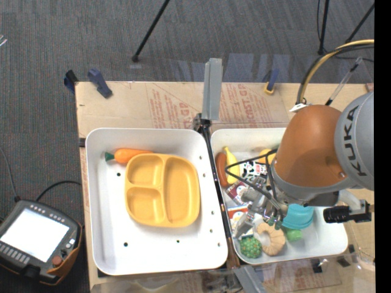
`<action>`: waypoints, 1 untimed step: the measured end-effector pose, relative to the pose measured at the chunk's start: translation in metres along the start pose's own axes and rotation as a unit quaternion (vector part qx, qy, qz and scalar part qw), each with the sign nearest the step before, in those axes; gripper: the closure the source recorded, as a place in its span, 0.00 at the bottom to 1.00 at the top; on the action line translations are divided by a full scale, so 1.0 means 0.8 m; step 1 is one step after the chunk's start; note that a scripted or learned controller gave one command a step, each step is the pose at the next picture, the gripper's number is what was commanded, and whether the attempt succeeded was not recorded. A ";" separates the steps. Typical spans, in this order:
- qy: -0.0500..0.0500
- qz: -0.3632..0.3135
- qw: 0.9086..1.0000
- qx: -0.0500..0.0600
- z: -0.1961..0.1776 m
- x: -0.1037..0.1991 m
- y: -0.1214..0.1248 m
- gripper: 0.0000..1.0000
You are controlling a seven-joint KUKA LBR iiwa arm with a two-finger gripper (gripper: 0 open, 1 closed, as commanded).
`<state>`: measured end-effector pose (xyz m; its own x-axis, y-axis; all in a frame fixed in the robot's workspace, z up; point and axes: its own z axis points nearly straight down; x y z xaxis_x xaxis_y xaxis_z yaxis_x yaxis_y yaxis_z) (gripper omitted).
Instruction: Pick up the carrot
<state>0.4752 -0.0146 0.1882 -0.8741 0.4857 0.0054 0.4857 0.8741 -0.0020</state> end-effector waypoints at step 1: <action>0.000 0.069 0.998 0.000 0.003 0.005 0.009 0.00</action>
